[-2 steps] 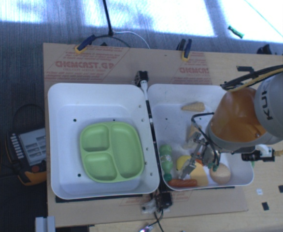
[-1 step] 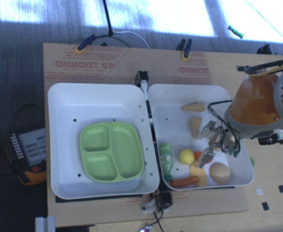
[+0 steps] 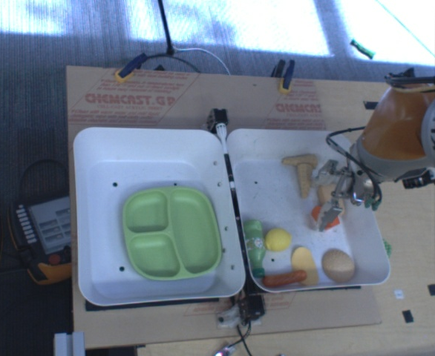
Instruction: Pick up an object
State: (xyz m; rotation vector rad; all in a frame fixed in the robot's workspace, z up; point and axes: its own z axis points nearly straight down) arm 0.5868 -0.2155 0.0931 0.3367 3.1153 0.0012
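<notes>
Two white bins (image 3: pixel 99 169), one green divided plate (image 3: pixel 171 232), about seven toy food pieces (image 3: pixel 278 239).
</notes>
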